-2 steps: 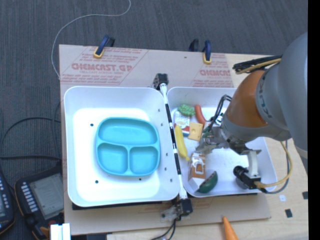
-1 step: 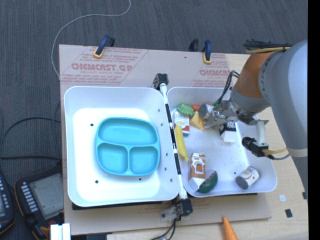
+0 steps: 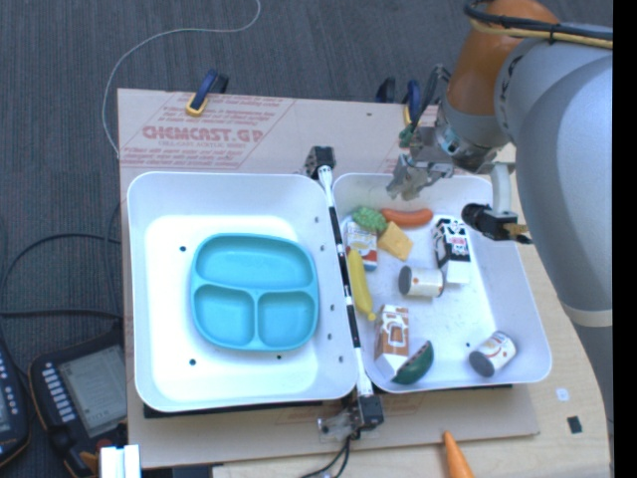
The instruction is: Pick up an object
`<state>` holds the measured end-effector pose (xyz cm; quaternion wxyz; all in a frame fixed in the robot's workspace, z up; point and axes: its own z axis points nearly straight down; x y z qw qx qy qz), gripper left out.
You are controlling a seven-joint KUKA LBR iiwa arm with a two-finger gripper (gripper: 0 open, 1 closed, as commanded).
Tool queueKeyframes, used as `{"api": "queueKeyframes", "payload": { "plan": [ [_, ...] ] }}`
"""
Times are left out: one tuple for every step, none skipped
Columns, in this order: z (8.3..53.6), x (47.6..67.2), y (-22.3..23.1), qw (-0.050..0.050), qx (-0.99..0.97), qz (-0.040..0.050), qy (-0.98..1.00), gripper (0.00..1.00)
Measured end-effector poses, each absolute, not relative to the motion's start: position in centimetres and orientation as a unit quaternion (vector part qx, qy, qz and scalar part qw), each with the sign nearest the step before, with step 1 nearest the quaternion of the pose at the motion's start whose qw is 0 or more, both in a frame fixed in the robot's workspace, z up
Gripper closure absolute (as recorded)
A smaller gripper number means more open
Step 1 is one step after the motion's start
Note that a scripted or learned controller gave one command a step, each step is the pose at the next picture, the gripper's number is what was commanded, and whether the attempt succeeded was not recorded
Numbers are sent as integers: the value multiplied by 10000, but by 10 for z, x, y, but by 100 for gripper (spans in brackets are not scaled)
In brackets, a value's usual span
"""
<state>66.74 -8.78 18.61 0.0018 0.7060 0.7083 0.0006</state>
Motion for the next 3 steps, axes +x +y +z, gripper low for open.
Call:
{"api": "queueKeyframes", "payload": {
  "plan": [
    [185,667,-89,9,7067,-7,7075,0],
    [102,672,-96,68,7062,26,7079,0],
    [113,672,-97,89,7059,17,7082,100]
  ]
}}
